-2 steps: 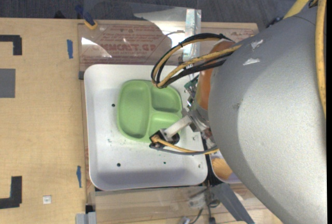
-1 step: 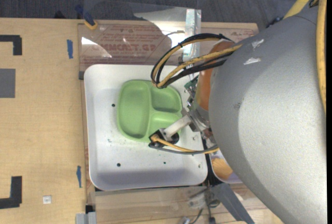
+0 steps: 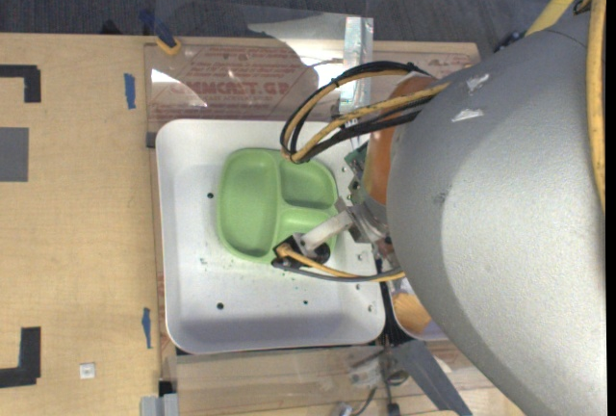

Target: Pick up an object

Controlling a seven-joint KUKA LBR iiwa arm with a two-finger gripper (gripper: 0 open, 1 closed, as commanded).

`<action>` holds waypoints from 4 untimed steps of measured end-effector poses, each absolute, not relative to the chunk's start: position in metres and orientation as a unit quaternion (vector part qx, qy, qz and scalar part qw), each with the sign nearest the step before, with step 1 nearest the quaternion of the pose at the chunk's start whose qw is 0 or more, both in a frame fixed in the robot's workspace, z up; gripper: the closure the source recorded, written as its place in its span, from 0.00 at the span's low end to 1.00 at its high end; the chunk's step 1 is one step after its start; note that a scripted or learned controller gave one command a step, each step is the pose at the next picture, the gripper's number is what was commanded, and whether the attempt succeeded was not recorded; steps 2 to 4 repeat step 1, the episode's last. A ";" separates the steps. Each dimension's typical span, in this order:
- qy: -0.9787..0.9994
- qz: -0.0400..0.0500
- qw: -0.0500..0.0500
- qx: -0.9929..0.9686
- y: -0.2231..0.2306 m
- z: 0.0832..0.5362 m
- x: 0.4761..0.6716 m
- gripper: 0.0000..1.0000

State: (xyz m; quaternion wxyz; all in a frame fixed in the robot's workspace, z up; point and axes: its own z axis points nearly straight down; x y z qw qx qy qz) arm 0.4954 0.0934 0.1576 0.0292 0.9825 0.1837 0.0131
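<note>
A light green divided plate [image 3: 265, 202] with two compartments lies in the left white bin [image 3: 192, 289], towards its upper right. My gripper [image 3: 348, 217] hangs at the plate's right edge, low over the bin, and the big grey arm [image 3: 500, 212] covers most of it. Yellow and black cables loop from the wrist over the plate's right compartment. Nothing can be seen held.
A tan-orange object [image 3: 412, 312] peeks out under the arm in the right bin, which is otherwise hidden by the arm. Small dark specks dot the left bin's floor. A clear plastic sheet [image 3: 241, 77] lies behind the bin, with brown cardboard to the left.
</note>
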 end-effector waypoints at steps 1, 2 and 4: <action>0.100 -0.001 0.000 0.995 0.128 0.153 0.479 0.00; 0.100 -0.001 0.000 0.995 0.128 0.153 0.479 0.00; 0.100 -0.001 0.000 0.995 0.128 0.153 0.479 0.00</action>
